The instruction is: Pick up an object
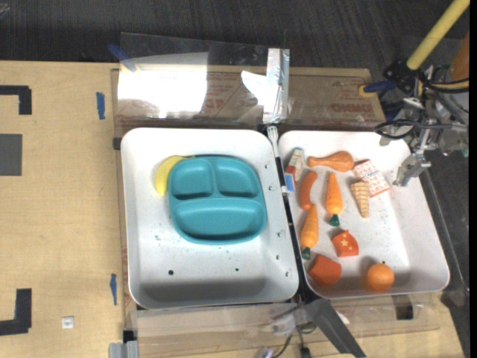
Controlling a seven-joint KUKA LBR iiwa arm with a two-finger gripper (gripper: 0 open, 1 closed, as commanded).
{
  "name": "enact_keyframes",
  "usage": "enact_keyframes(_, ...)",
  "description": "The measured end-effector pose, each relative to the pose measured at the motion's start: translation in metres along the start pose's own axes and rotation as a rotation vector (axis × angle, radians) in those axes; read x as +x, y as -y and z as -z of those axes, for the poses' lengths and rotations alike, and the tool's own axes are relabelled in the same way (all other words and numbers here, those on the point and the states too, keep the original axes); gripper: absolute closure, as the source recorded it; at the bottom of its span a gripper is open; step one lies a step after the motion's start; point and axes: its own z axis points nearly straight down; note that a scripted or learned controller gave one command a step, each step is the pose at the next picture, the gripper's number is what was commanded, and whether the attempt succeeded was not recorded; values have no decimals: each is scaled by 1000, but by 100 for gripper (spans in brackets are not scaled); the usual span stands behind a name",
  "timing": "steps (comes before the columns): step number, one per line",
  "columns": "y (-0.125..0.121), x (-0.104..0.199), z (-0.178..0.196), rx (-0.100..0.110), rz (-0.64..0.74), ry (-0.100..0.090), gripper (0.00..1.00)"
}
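A: You get bright, even overhead light; the two shallow white plastic bins look almost washed out.

B: Watch the clear plastic sheet behind them, where glare blows out to pure white.

A: Shadows stay soft and short. Your picture is slightly soft and grainy, and the dark floor is dim.

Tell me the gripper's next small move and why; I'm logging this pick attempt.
Probably move left and down toward the ice cream cone: the gripper hangs over the right bin's upper right edge, and that toy lies nearby.
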Motion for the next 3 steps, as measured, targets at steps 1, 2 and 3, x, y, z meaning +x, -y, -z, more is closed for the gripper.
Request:
enact_keyframes(1,-63,42,-134,0,92,6,0)
enact_keyframes(2,-91,40,-144,-2,39,5,0)
enact_keyframes(3,-92,36,-130,0,41,19,100)
